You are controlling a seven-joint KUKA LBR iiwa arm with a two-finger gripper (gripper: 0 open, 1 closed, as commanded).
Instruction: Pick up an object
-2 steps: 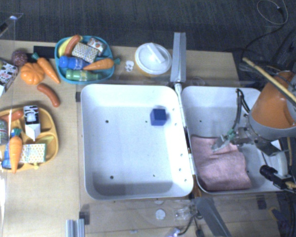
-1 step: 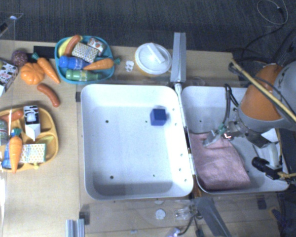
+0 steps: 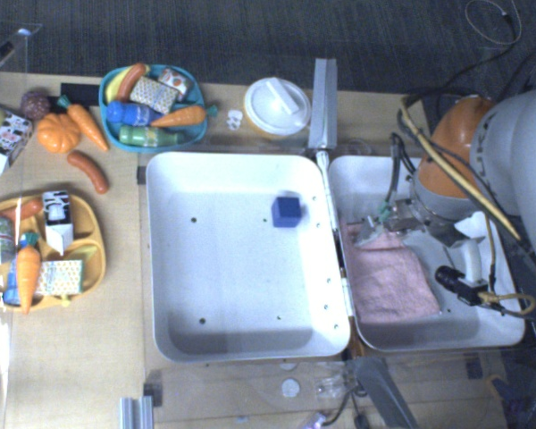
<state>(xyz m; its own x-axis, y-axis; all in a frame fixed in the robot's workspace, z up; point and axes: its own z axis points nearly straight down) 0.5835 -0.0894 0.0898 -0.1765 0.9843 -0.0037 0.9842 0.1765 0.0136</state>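
Observation:
A small blue cube (image 3: 287,211) lies in the left bin (image 3: 188,329), toward its upper right. A pink cloth (image 3: 389,281) lies flat in the right bin (image 3: 429,332). My gripper (image 3: 373,227) hangs low in the right bin, at the cloth's far left corner. I cannot tell whether it touches the cloth. The grey arm with its orange band (image 3: 456,141) comes in from the right above it. A white object (image 3: 471,256) lies right of the cloth, partly behind cables.
Left of the bins, toy food is spread on the bench: a blue bowl (image 3: 154,107), a yellow plate (image 3: 37,254), a pumpkin (image 3: 57,133) and a sausage (image 3: 88,171). A white lidded tub (image 3: 278,105) stands behind the bins. Cables loop around the wrist.

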